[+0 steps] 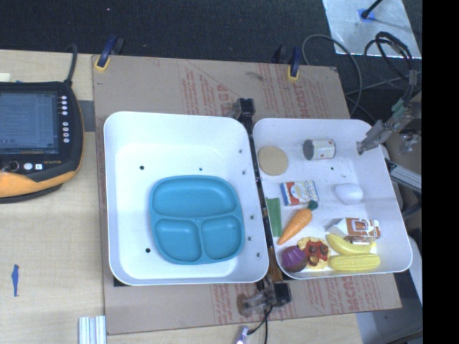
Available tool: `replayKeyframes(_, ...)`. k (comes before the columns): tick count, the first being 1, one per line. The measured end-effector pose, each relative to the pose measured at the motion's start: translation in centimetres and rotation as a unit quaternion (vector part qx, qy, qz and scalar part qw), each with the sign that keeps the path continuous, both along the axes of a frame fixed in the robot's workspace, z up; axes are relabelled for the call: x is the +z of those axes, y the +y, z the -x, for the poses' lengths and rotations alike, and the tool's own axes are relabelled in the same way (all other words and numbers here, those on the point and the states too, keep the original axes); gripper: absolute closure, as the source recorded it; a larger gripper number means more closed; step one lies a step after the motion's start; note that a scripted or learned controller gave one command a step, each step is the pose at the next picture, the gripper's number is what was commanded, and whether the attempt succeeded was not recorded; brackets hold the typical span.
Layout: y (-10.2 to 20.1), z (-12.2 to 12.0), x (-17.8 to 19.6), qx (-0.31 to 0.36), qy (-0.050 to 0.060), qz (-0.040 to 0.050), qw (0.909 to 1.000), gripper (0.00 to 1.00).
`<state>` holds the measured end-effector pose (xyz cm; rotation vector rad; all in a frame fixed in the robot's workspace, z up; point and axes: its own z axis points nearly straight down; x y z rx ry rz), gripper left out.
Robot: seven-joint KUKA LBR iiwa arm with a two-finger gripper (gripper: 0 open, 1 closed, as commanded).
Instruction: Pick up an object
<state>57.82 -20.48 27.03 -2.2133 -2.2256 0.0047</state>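
1. The jaws point(366, 144) hang at the right rim of the right white bin point(398, 213); I cannot tell how they stand.
2. The nearest object, a small grey-and-white can point(319, 149) lying on its side, sits just to their left, long axis pointing toward them.
3. The orange toy carrot point(296, 225) and yellow toy banana point(348, 245) lie farther forward.

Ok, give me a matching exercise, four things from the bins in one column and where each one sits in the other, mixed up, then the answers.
Things:
1. blue three-compartment plastic tray
2. orange toy carrot
3. yellow toy corn cob
4. small grey and white can

Places:
A. right bin, lying on its side at the far end
B. left bin
C. right bin, near edge
D. right bin, middle, by the divide

Pairs: 1-B, 2-D, 3-C, 4-A
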Motion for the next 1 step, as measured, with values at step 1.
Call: replayKeyframes(1, 4.23, 4.15, -9.8, 0.0, 0.0, 0.0004, 1.0, 0.0)
